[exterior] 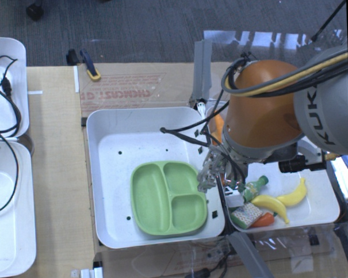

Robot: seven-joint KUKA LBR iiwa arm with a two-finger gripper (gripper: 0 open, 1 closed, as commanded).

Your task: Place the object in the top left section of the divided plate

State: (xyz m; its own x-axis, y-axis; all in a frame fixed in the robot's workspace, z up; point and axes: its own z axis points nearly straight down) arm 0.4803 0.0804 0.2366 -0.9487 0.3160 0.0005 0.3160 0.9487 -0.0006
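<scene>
White bins [106, 167] on the bench. The gripper [213, 173] hovers, its grip impossible to read. The green divided plate [165, 196] sits just left; a pick comes first, I reckon.

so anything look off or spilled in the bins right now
Nothing stands out. The green divided plate lies flat in the left bin with nothing on it. The bananas and other items sit piled in the right bin, and the gripper hangs at the plate's right edge.

- Divided plate [168, 197]: smooth, matt green plastic.
- Left bin [107, 184]: smooth white plastic.
- Bananas [280, 201]: glossy yellow plastic.
- Bench [60, 169]: matt, light wood-like.
</scene>
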